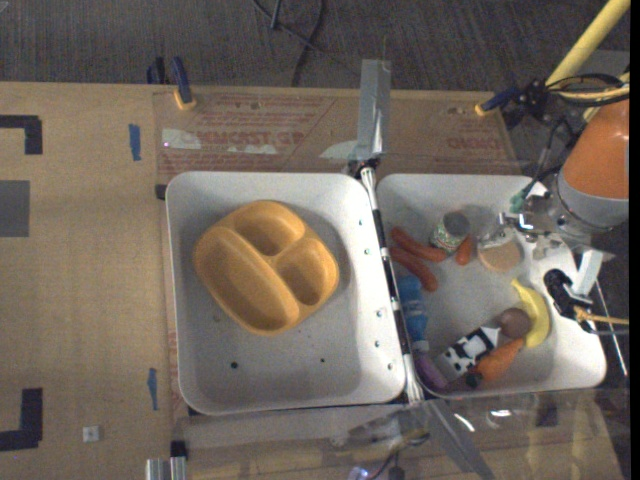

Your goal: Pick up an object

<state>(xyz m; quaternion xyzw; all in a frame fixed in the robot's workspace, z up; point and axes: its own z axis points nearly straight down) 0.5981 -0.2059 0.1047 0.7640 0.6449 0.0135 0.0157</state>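
in left bin [270,368], yellow plate [265,265], right bin [470,308], banana [535,313], carrot [498,360]

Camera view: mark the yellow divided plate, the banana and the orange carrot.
yellow divided plate [248,290]: camera view, bare floor of its largest compartment.
banana [537,315]: camera view, middle of its curve.
orange carrot [501,358]: camera view, middle of its body.

The KUKA arm [600,180] ends in a hand [522,220] of pale, silvery metal parts; just beside the hand sits a grey wrist section [590,206], capped by a rounded orange band [605,153].
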